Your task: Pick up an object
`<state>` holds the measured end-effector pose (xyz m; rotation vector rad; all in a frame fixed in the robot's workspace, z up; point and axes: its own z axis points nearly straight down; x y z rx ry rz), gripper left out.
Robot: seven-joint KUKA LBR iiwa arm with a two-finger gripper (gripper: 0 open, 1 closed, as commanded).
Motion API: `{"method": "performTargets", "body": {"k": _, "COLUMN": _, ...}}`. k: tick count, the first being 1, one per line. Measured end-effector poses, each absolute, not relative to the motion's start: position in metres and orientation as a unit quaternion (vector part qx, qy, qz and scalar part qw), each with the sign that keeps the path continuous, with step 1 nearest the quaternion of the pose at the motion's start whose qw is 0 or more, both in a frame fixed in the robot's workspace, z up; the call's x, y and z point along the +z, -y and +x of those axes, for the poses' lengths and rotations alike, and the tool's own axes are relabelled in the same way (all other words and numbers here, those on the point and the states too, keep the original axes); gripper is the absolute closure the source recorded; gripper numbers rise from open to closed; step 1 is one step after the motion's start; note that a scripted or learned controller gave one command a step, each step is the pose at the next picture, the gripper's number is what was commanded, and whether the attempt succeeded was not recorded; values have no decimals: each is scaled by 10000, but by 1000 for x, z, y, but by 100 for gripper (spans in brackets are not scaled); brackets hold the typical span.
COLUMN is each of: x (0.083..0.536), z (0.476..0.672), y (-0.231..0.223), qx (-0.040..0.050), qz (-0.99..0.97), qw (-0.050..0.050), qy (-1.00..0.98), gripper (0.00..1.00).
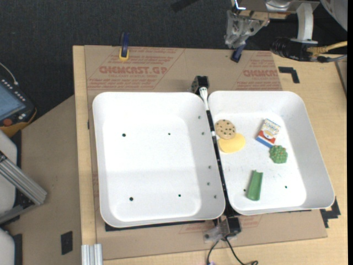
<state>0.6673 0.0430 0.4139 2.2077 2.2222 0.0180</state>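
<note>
The right bin [309,148] holds a round brown cookie [225,129] resting against a yellow disc [233,143]. Further right lie a small white, blue and red carton [268,132], a bumpy green ball [278,154] and a green cylinder [254,185]. My gripper [238,33] hangs high above the bench's back edge, beyond the right bin, with nothing between its fingers, which point down and look slightly parted.
The left bin [110,148] stands beside the right one, with a black clamp [199,84] at the back of their joint. A blue clip [125,47] sits at the cardboard's back left edge. A dark bracket [289,73] lies at the back right.
</note>
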Motion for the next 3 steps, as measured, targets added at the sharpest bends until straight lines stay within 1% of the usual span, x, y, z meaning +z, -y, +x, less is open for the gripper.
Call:
{"method": "performTargets", "body": {"k": 1, "x": 546, "z": 614, "y": 1, "qx": 60, "qz": 7083, "qw": 68, "qy": -7058, "gripper": 100}}
{"method": "performTargets", "body": {"k": 2, "x": 536, "z": 577, "y": 109, "qx": -15, "qz": 7114, "qw": 6, "qy": -7028, "gripper": 100}}
{"method": "performTargets", "body": {"k": 3, "x": 535, "z": 579, "y": 102, "qx": -5, "qz": 7072, "qw": -1, "qy": -7070, "gripper": 0}}
